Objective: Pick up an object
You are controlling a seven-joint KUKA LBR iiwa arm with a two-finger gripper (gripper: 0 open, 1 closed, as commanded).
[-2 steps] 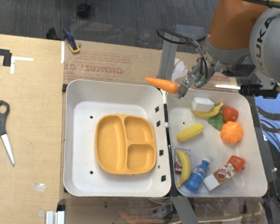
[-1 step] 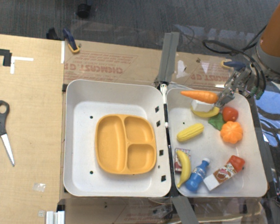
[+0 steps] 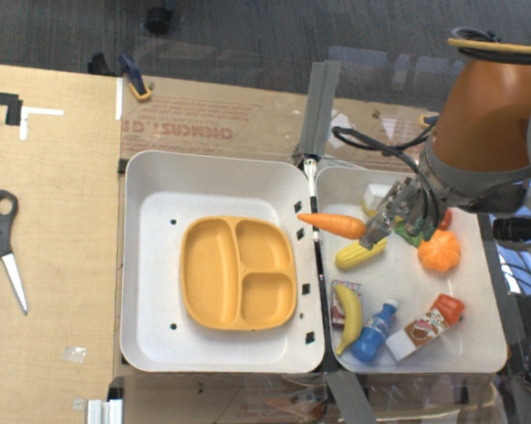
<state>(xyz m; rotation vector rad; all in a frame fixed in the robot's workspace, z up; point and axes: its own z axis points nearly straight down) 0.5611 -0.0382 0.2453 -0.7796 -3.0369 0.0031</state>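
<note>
The left bin (image 3: 142, 270), well to the left of the jaws, carries a yellow divided plate (image 3: 239, 273). A toy carrot (image 3: 330, 224) is seen lying across the rim between the two bins, just left of the jaws, its thick end close to them. The gripper (image 3: 381, 227) is lowered into the right bin (image 3: 474, 346), directly over a corn cob (image 3: 361, 252). Whether the jaws are spread or pressed together cannot be told; nothing is clearly seen between them.

Below the jaws lie a banana (image 3: 350, 316), a blue bottle (image 3: 374, 332) and a red-capped bottle (image 3: 429, 325); to the right, a small orange pumpkin (image 3: 439, 251).

Judged: the approach is made, the grasp is unconfirmed, and lifting remains.
</note>
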